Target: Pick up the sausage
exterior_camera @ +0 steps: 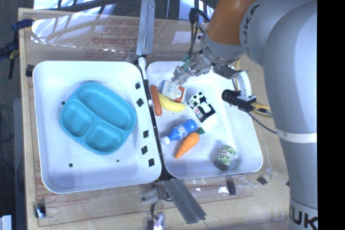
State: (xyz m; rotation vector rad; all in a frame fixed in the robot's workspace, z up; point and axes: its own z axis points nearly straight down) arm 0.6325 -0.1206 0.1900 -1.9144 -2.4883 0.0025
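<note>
The sausage lay untouched at the right bin's left wall, beside the banana. The end effector hovered nearby; its state could not be told. A descent centred across the sausage's width was advised.

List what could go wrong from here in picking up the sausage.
1. The sausage lies tight along the right bin's left wall, leaving little room on that side.
2. The banana and small carton crowd its other side, so the claw, hovering above the carton, might catch those instead.
</note>
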